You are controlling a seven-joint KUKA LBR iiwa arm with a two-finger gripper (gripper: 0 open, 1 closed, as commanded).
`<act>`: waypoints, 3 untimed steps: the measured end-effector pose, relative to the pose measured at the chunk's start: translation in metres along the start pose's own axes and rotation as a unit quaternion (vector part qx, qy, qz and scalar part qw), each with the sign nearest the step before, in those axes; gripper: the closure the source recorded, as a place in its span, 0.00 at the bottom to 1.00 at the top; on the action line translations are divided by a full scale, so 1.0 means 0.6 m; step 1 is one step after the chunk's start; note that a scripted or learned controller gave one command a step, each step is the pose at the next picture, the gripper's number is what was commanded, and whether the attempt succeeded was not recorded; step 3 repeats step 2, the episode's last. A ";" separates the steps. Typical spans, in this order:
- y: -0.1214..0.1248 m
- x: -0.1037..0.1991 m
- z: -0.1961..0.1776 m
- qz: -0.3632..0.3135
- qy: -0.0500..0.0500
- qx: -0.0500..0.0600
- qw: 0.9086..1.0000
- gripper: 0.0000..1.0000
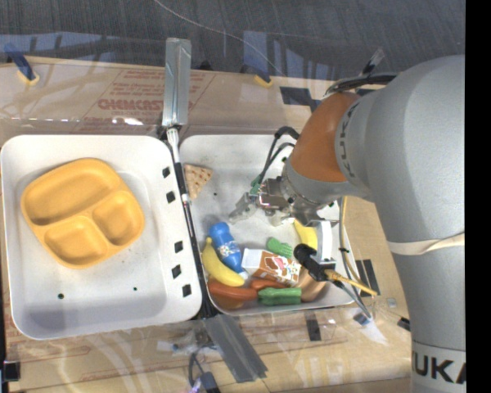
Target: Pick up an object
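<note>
We judge the pick not yet made: our claw hangs low in the right bin, nothing seen in its grip though we cannot tell how wide it stands, with the banana and blue bottle just below-left of it.

A yellow divided tray is seen lying in the left bin. In the right bin, a banana, a blue bottle and other small items are heaped at the near end, with the gripper positioned just above them.
</note>
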State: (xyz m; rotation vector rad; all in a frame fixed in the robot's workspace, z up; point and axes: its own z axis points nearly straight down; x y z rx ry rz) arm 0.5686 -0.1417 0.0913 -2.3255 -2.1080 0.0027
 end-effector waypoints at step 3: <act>-0.139 -0.125 -0.003 0.005 0.001 -0.003 1.000 0.00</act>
